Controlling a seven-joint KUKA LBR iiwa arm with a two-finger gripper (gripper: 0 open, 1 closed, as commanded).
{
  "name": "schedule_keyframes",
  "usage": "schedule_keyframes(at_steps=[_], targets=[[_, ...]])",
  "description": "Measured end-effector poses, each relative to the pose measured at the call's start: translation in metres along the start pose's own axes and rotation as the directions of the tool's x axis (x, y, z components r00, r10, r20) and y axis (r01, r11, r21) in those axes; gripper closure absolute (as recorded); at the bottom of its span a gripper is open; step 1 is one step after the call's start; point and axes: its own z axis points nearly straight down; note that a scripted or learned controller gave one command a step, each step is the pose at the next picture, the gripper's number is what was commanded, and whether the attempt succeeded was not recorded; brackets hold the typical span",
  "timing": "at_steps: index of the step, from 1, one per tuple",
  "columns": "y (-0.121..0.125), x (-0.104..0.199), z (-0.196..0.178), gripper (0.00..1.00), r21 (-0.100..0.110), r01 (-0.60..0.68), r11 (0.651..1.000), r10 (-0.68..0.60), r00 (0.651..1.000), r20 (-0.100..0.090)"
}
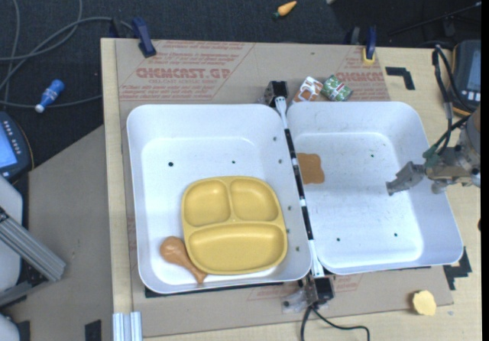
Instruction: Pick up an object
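Observation:
A flat brown square piece [311, 168] lies at the left side of the right bin [405, 121], close to the divider. In the left bin [153, 148] a yellow divided plate [233, 223] rests toward the front, with a tan drumstick-shaped toy [179, 254] touching its front left corner. My gripper [405, 179] reaches in from the right and hangs over the right half of the right bin, well to the right of the brown piece. Nothing shows in its grasp.
Two small packets [324, 89] lie on the bench just behind the right bin. A yellow lump [422, 302] sits on the bench at the front right. Blue clamps [142, 35] grip the bench's far edge. Cables run at the right edge.

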Motion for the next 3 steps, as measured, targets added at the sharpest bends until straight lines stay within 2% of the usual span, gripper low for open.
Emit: schedule_keyframes(at_steps=[1, 2, 3], targets=[[0.056, 0.061, 0.146, 0.00, 0.004, 0.008, 1.000, -0.008, 1.000, -0.004], [0.147, -0.041, 0.139, 0.00, -0.012, -0.001, 1.000, 0.001, 1.000, 0.007], [0.186, 0.038, 0.140, 0.00, -0.006, 0.007, 1.000, -0.007, 1.000, 0.000]])
